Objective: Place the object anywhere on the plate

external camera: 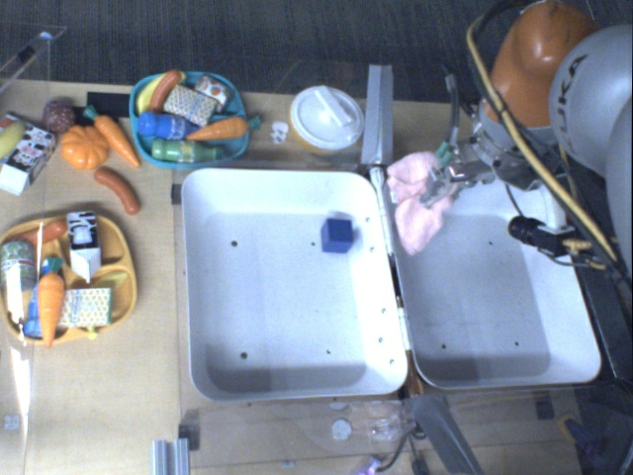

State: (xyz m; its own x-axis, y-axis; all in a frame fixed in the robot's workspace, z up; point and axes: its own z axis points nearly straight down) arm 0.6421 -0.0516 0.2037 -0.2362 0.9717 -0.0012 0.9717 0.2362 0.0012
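Gripper [442,178] of mine hung over the far left corner of the right bin [514,354], clenched on a pink cloth [415,211] that drooped from my fingers over the wall between bins. One blue block [337,234] lay in the left bin [267,364].

Pincer [441,178] low, arm from right
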